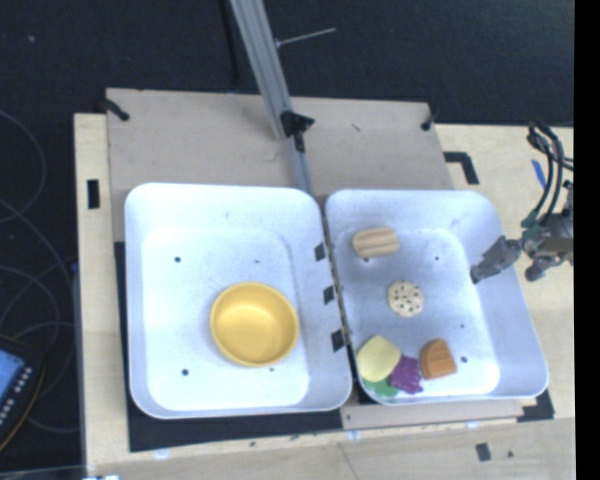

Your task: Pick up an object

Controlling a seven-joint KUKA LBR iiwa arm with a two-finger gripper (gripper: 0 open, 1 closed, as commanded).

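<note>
Finger state cannot be told: the gripper (490, 260) shows as a small grey form over the right rim of the right bin (480, 208), at about 3 o'clock of that bin, and nothing is seen between its tips. The arm (548, 236) enters from the right edge of the view with cables above it. Contents of the right bin: a tan cylindrical bread roll (375, 242) at 11 o'clock; a round cookie with dark chips (405, 298) near centre; at 6 to 7 o'clock a cluster of a yellow-green piece (378, 357), a purple grape bunch (407, 375) touching it, and an orange-brown piece (438, 359) just beside. The gripper stands well apart from all of these. The left bin (170, 218) holds a yellow bowl (254, 323), upright, below centre.
</note>
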